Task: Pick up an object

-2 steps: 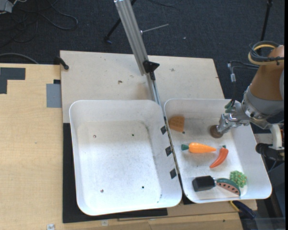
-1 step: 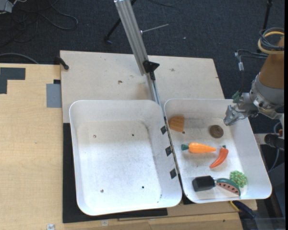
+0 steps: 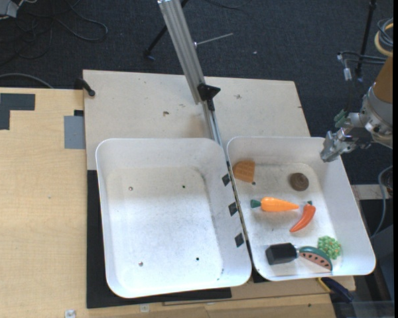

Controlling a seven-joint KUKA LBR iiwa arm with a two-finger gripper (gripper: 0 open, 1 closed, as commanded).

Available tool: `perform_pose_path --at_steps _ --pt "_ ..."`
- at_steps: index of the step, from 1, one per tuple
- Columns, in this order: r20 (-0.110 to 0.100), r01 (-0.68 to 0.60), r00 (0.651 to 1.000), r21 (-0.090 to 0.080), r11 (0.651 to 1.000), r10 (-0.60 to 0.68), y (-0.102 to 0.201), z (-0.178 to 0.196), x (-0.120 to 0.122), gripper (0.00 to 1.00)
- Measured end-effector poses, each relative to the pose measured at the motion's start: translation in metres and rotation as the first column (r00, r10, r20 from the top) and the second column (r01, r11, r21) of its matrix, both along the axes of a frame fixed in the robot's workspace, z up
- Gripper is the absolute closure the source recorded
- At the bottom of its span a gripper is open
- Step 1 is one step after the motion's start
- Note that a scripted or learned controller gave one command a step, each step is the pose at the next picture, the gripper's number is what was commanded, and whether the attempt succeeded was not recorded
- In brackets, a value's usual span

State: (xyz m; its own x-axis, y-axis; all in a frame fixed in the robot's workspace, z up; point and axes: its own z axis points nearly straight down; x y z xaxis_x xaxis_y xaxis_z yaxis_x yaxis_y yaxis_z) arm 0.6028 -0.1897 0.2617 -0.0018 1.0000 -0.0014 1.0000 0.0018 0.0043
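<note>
Left bin: shallow white plastic bin (image 3: 119,177), its speckled floor bare.
Right bin: matching shallow white bin (image 3: 348,197), touching the left bin's side along the black-clipped divide.
Arm: grey wrist with an orange band enters at the right edge, above the right bin's far right corner.
Gripper: two-finger metal gripper (image 3: 333,146) hangs over that corner's rim, nothing between its fingers; how far apart they stand cannot be told.
Carrot: orange toy carrot with green stem (image 3: 276,205), mid-bin.
Pepper: curved red-orange chilli (image 3: 303,218), just right of the carrot.
Watermelon slice: red with green rind (image 3: 316,257), near front.
Black block: small black box (image 3: 280,253), beside the slice.
Broccoli: green floret (image 3: 330,246), front right.
Bread piece: tan-brown wedge (image 3: 244,171), far left corner.
Brown disc: small round brown object (image 3: 298,181), near the back.
</note>
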Motion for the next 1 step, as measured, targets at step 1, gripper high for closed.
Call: perform_pose_path --at_steps 1 --pt "-0.006 -0.003 1.0 0.004 1.0 0.003 0.0573 0.0038 -0.0009 1.0"
